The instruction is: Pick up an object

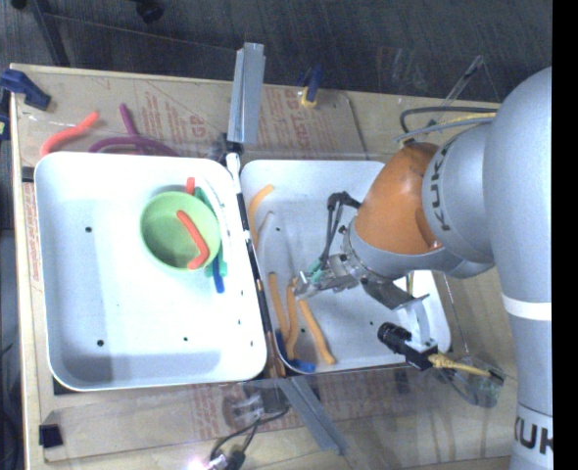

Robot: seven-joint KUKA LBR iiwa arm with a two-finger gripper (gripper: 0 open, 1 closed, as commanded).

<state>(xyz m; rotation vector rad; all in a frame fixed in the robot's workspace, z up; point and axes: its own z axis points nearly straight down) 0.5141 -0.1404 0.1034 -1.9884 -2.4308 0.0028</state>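
Note:
The right bin (392,179) holds a curved orange stick (260,209) near its far left corner. Two more orange sticks (314,332) and a small blue piece (300,364) lie by its near left side. My gripper (311,282) hangs low over the left half of this bin, just above those near orange sticks. The grey and orange wrist (402,218) hides the bin's middle. In the left bin (83,292) a green bowl (168,233) carries a red bent stick (195,235), with a blue stick (217,277) and a green one at its right rim.
On the bench behind the left bin lie an orange tube (69,133) and a purple tube (132,145). Blue clamps (23,86) sit at the bench's far edge. A grey metal bar (246,91) stands between the bins at the back.

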